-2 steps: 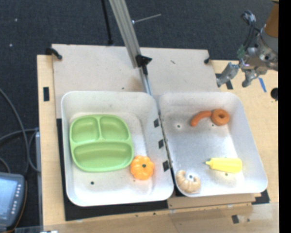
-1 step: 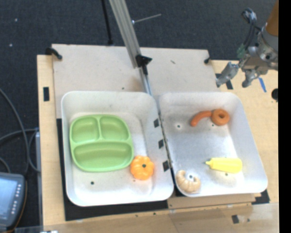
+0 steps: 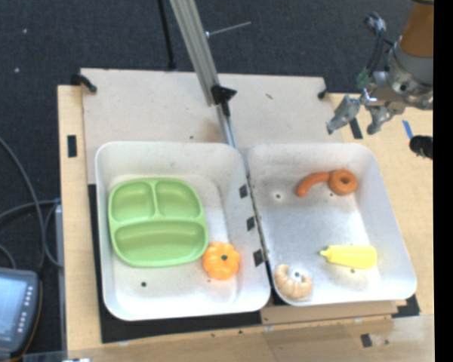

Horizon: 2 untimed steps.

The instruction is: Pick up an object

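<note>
My gripper hangs above the far right corner of the right bin, its two fingers spread apart with nothing between them. In that bin lie an orange sausage touching a brown doughnut, a yellow corn-like piece near the front right, and a tan bread roll at the front left corner. All of these sit well below and in front of the gripper. An orange pumpkin rests in the left bin beside a green divided plate.
A slanted aluminium bar rises from the bench behind the two bins. The bins sit side by side on a beige board. A screen device and cables lie on the dark floor at left.
</note>
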{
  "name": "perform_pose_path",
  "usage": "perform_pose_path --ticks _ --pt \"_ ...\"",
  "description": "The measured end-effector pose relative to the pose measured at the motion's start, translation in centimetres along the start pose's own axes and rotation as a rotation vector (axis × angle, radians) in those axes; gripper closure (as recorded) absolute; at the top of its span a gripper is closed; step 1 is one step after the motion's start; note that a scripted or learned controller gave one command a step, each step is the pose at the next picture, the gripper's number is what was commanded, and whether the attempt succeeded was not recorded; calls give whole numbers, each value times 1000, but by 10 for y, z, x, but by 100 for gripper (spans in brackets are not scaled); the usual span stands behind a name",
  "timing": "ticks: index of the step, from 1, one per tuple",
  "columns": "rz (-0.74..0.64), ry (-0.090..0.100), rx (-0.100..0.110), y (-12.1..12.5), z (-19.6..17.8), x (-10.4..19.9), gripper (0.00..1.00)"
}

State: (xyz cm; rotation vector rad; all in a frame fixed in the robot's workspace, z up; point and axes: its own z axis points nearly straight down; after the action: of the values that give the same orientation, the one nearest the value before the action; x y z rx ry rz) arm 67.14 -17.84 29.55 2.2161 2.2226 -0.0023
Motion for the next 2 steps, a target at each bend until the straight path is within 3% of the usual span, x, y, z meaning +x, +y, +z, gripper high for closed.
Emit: perform_pose_path --ticks 2 --pt "-1 1 3 -11 53 38 0"
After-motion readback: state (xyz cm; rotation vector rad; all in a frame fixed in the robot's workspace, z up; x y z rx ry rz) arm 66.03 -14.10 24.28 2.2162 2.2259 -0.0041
